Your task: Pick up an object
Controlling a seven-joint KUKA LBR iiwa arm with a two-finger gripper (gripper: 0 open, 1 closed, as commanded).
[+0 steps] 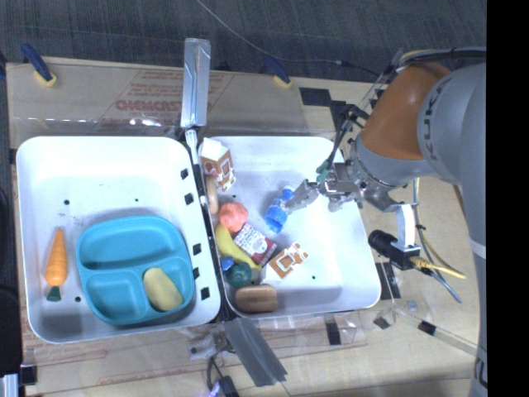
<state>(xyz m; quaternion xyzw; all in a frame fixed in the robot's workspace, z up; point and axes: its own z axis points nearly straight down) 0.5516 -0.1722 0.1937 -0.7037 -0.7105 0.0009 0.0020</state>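
Gripper [304,194]: seen mid right bin [347,284], finger state cannot be told. Blue bottle [278,209]: lying just beside fingertips, near bin centre. Risk judged: bottle nudged, rolled toward clutter at left wall; grasp missed.

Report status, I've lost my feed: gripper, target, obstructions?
Gripper low in right bin, fingers beside blue bottle. Grasp unconfirmed. Toy clutter along the divider; blue tray in left bin.

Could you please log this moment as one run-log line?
gripper: right bin, beside blue bottle | grasp: unconfirmed | left bin: carrot, blue tray
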